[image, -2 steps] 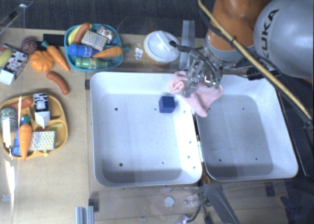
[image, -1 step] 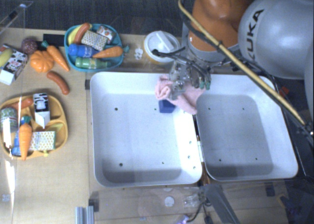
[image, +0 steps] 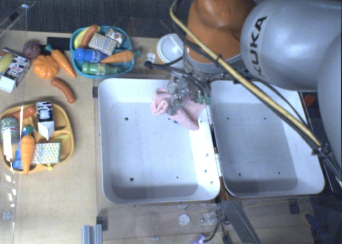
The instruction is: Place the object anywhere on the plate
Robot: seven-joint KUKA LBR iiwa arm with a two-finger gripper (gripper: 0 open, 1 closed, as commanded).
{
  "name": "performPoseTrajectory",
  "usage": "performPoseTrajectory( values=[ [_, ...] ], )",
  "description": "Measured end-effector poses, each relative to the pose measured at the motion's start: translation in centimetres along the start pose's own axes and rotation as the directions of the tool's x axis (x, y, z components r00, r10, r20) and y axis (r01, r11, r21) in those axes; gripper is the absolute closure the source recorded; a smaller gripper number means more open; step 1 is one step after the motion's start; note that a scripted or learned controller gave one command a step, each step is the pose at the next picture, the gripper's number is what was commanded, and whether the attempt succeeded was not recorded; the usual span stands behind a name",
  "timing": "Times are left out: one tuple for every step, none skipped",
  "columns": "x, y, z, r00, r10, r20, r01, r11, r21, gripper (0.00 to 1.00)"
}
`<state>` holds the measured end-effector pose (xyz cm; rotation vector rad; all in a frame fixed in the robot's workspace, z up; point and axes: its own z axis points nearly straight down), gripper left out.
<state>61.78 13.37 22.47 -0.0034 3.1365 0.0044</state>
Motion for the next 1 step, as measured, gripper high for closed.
performPoseTrajectory(
  values=[
    [-0.02, -0.02, -0.04, 1.0, 0.0, 0.001, 0.0, 1.0, 0.0, 0.0]
  ],
)
